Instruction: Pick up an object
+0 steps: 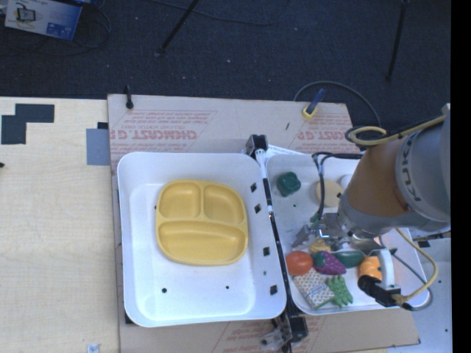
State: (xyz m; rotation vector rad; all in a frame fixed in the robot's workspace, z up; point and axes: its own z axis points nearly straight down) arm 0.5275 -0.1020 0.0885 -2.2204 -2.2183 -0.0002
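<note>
The arm reaches in from three o'clock and bends down over the right bin, its orange band above the wrist. The gripper sits low in that bin, near its centre; whether it is spread or pinching anything cannot be told, since the metal parts blur together there.

Toys lie crowded in the right bin. A dark green block rests toward eleven o'clock of the gripper, apart from it. A red tomato lies at about seven o'clock, near the bin's left wall. A purple eggplant lies just below the gripper at six o'clock, touching the tomato's right side. A waffle-patterned piece and a leafy green toy lie beyond them at the bin's near edge. An orange piece lies toward four o'clock.

The left bin holds a yellow divided plate, lying flat at its centre.
</note>
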